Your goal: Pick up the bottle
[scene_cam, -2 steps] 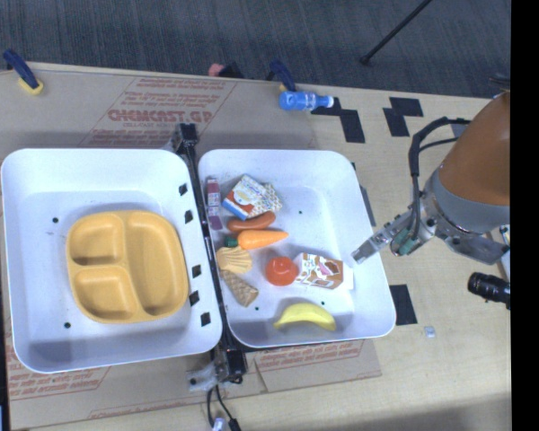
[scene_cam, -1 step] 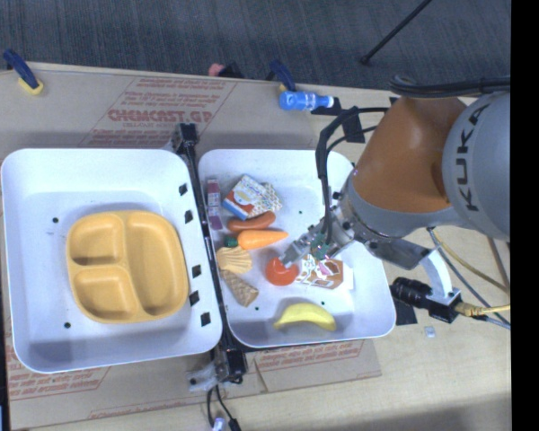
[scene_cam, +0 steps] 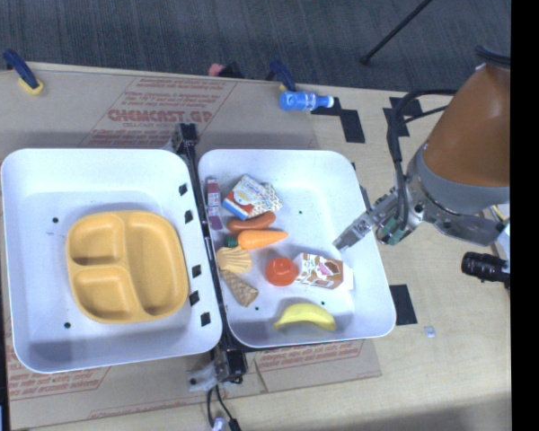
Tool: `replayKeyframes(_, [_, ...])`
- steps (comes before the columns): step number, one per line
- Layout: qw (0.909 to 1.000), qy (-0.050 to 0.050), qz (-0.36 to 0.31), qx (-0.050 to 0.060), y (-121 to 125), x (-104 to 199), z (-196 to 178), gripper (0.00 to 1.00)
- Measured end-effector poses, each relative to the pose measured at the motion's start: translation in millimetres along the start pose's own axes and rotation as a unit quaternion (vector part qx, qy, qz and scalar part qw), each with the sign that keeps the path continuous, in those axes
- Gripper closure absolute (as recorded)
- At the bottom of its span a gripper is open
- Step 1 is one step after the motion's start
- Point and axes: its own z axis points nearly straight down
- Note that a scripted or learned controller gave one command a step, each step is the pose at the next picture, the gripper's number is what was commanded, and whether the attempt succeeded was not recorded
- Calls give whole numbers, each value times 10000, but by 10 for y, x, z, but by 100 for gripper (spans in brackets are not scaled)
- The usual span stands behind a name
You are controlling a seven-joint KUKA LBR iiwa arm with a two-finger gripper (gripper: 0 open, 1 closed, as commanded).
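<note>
Bottle (scene_cam: 214,202) lies along the right bin's (scene_cam: 364,281) left wall; gripper (scene_cam: 349,237) state unclear, cannot tell.

Cardboard sheet (scene_cam: 117,115) under the bins: red print reads roughly "CHEMCAST GP", smaller line below it illegible. Same red print repeats at the sheet's front edge, unreadable. Food packets' labels too small to read.

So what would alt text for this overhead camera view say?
A grey robot arm with an orange band reaches from the right over the right white bin of toy food, including a small dark-red bottle. The left white bin holds a yellow divided plastic tray.
</note>
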Motion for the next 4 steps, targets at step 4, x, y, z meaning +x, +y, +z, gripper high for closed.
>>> replayKeyframes(4, [9980, 5, -632, 4, 347, 421, -357, 100])
